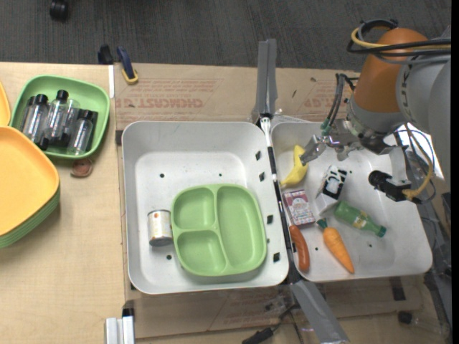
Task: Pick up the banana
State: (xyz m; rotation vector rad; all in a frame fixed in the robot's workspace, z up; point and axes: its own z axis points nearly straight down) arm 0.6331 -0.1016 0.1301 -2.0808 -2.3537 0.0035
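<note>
Brown cardboard-covered bench (72,278) under two white bins, dark carpet beyond; a yellow banana (295,168), short and curved, at the left wall of the right bin (401,264), just beside the gripper (314,149), whose jaws, slightly parted, hover at its upper end with nothing between them. Also in the right bin: a pink packet (299,208), sausage (300,249), carrot (338,249) and green bottle (358,218). Left bin (143,156) with a green divided tray (216,229) and small can (159,227).
</note>
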